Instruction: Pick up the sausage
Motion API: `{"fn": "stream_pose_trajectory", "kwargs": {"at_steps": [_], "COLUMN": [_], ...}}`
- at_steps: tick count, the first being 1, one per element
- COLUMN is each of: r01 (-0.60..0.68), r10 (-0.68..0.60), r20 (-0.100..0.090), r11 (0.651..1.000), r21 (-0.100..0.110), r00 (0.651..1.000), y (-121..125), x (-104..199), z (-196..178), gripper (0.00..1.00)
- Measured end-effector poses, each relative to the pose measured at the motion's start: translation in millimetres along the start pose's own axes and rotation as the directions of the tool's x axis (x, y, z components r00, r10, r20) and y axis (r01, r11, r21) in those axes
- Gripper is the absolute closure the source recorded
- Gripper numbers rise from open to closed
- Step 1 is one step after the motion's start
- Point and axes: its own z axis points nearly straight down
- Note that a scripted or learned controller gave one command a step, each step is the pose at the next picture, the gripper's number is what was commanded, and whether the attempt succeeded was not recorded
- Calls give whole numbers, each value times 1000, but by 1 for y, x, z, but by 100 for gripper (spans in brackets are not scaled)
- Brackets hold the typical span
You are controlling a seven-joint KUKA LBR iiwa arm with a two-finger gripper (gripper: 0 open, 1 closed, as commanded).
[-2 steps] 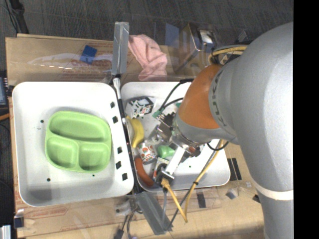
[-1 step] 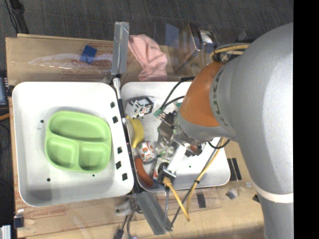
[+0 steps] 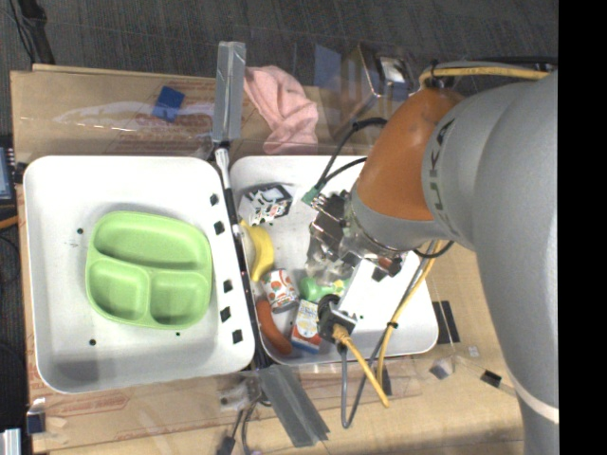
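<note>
Sausage: reddish-brown, down in the near-left corner of the right bin, close against the wall shared with the left bin. Long axis roughly along that wall, bending a little toward the bin's middle at the near end. Far end just below the banana, which lies along the same wall. Hemmed in on the open side: a round red-and-white piece just beside its upper part, a small carton close to or touching its lower part; which of the two, hard to say.

Pincer low over the middle of the same bin, below the orange band of the arm, amid cables and wrist hardware. Whether spread or pressed together: cannot tell, tip too cluttered to read. Nothing seen gripped.

Decisive relation, as a judgement: sausage off toward the left and the near edge from the pincer, near but not underneath, with the red-and-white piece and the carton between. Best taken across the short axis, so closing roughly at right angles to the wall. Little room on the wall side, so a risk of striking the wall or nudging the carton instead. Grasp apparently not yet made.
</note>
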Motion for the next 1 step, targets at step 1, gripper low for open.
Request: {"fn": "stream_pose_trajectory", "kwargs": {"at_steps": [1], "r01": [113], "r10": [-113], "r20": [4], "r11": [994], "r21": [4], "r00": [994], "y": [-37], "x": [46], "z": [60], "gripper": [100]}}
